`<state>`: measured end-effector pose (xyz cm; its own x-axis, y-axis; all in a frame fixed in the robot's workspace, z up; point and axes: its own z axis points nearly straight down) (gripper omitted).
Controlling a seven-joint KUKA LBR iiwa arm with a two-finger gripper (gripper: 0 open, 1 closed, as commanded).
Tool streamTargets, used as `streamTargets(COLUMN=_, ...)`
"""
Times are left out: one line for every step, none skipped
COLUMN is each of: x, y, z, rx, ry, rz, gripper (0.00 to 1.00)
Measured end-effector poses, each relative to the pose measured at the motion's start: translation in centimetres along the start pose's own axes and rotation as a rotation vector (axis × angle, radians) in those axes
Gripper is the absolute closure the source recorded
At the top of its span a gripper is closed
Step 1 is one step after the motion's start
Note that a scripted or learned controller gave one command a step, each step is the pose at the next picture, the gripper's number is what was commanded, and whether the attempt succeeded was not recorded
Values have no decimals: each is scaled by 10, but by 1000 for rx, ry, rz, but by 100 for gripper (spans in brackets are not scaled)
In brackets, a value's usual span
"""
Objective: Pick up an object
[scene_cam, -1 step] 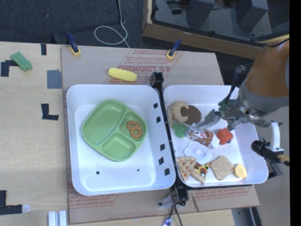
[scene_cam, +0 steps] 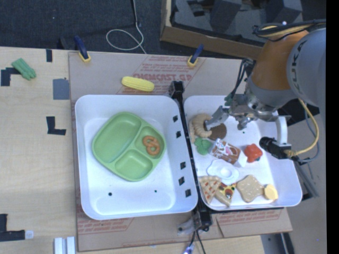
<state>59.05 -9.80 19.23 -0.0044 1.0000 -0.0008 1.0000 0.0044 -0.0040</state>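
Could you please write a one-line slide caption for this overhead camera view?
Open gripper hovers over toy food in the right bin; left bin holds a green plate.

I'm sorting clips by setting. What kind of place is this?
Probably a robot lab, not a kitchen: an arm works over two white bins of toy food clamped to cardboard, with tape marks on the bench.

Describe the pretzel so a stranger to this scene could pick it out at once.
Start at the left white bin, the one away from the arm. In it lies a green divided plate with three compartments. The pretzel sits in the plate's small right-hand compartment: a small orange-brown twisted knot, the only food on the plate, while all the other toy foods crowd the right bin.
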Motion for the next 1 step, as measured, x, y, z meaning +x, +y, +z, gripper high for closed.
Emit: streamTargets(x=-1, y=22, z=88, rx=-6, ry=-3, rz=5, gripper=0)
